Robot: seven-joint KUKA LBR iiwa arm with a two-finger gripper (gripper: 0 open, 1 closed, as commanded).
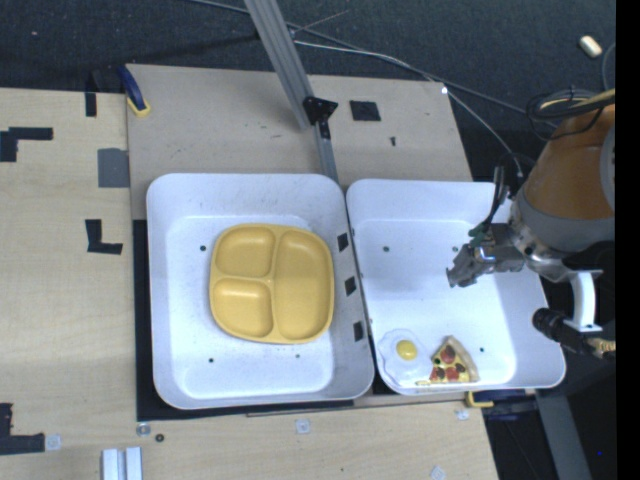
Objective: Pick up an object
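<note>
So the arm's dark two-finger gripper point(466, 270) is hanging over bare floor in the right-hand white plastic bin point(425, 208), and it's carrying nothing that I can see; can't tell how wide it's standing. Below it, toward the bin's near edge, the little toy pizza slice with red toppings point(453, 361) and the white fried-egg toy with a yellow yolk point(403, 349) are sitting side by side. Off to its left, the yellow three-compartment plastic plate point(271, 282) is lying in the other white bin point(175, 268), probably as a drop-off spot.

Grey arm point(560, 223) with a broad orange band — dark metal fingers point(462, 271), black cables.
</note>
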